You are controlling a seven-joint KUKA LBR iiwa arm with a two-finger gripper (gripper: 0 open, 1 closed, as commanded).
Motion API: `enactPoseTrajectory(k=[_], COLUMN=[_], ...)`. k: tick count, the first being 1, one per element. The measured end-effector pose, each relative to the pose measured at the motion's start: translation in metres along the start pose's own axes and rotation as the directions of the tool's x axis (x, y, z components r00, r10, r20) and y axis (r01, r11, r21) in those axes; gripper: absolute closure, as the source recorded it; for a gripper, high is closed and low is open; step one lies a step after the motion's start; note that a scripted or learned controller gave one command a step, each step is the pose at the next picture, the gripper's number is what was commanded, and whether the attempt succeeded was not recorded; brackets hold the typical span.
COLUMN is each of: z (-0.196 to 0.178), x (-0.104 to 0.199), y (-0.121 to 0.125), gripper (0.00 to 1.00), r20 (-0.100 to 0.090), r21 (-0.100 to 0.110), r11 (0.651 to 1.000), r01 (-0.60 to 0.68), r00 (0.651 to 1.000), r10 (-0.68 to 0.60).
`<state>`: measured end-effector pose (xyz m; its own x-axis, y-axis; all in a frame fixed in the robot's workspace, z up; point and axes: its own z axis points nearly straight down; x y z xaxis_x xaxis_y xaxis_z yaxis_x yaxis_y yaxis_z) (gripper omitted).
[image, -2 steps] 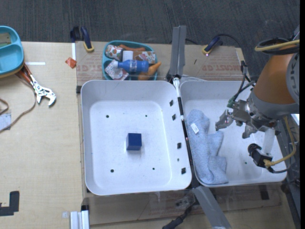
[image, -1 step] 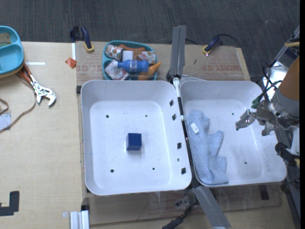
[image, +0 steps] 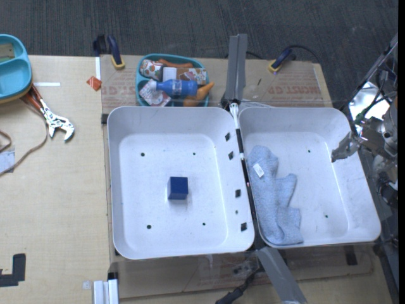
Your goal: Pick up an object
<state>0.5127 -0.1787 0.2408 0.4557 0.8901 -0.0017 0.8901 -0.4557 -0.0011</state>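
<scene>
My gripper (image: 343,148) hangs over the right bin's (image: 316,122) right edge, its opening not discernible, with the grey cloth (image: 273,195) lying just left and nearer, long axis near-to-far, and the blue cube (image: 178,188) in the left bin (image: 126,170).
</scene>
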Motion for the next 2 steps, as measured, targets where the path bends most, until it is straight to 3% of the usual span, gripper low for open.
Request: enactPoseTrajectory(k=[1, 2], z=[0.068, 0.059], x=[0.093, 0.03], y=[0.008, 0.025], gripper=[0.0, 0.0], r20=[0.001, 0.001], r21=[0.004, 0.001], r11=[0.997, 1.0], r01=[-0.072, -0.021], r00=[0.997, 1.0], r10=[0.072, 0.021])
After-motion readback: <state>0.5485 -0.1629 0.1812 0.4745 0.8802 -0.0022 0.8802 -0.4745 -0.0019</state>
